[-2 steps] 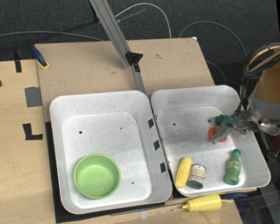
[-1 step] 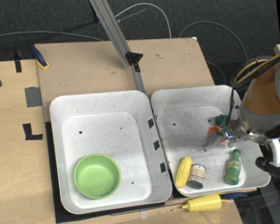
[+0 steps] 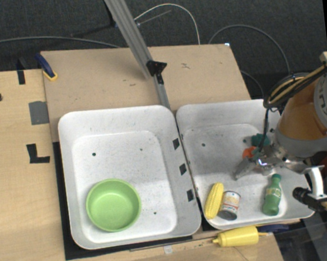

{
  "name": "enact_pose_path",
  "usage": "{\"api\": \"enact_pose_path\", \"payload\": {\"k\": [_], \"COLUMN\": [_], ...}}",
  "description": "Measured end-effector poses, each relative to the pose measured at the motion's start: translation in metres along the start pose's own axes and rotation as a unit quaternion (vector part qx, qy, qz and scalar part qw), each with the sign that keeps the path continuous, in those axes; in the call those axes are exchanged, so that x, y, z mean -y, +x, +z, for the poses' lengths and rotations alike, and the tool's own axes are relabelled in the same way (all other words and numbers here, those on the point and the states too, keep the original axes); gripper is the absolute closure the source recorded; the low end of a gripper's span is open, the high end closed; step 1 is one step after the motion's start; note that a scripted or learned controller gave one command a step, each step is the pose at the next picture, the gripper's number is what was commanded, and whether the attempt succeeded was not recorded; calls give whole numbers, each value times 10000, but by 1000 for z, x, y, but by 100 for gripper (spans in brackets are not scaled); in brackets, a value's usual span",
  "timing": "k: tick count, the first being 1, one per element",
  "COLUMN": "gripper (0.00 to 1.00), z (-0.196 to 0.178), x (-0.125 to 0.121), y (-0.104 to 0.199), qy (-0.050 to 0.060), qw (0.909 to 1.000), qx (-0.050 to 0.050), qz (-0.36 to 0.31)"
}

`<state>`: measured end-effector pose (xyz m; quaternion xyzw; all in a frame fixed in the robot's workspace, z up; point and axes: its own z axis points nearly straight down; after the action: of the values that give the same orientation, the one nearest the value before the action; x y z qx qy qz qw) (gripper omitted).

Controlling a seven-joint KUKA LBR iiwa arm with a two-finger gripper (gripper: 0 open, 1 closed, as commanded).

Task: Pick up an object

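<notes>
Camera view is looking down at a slant, and we are reading it left to right. Left bin (image 3: 73,167) is sitting as a shallow white tray with rounded corners and dark speckles on its floor. A green bowl (image 3: 113,204) is resting in its front-left corner, round, smooth, matte plastic, mouth up.

Right bin (image 3: 210,121) is touching the left one along a shared edge, same white speckled plastic. At its front we are seeing a yellow corn cob (image 3: 213,200) lying tilted, bumpy-looking, with a small can (image 3: 229,204) lying on its side just beside it, pale label with a dark band. Outside the bin's front rim a yellow bottle (image 3: 238,237) is lying flat on the bench, smooth and glossy.

Further right a green bottle (image 3: 271,197) is lying in the bin's front-right area, narrow neck pointing toward the back, translucent green plastic. The gripper (image 3: 260,157) is hanging just behind that neck, near it; we cannot tell if they touch. Corn and can are sitting well to the gripper's left and nearer the front. We cannot tell how the gripper is set; the metal and small orange and teal parts there are blurring together. Grey arm (image 3: 313,123) with its orange band is entering from the right.
</notes>
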<state>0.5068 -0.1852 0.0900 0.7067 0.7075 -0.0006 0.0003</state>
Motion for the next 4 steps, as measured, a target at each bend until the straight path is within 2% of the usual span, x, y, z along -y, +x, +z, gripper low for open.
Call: {"api": "enact_pose_path", "payload": {"k": [1, 2, 3, 4], "gripper": [100, 100, 100, 100], "z": [-11, -73, -119, -137], "x": [0, 3, -1, -2], "y": [1, 2, -6, -6], "qy": [-2, -19, -18, -5], "qw": [10000, 10000, 10000, 10000], "qx": [-7, 1, 4, -4], "qz": [-3, -2, 0, -2]}}
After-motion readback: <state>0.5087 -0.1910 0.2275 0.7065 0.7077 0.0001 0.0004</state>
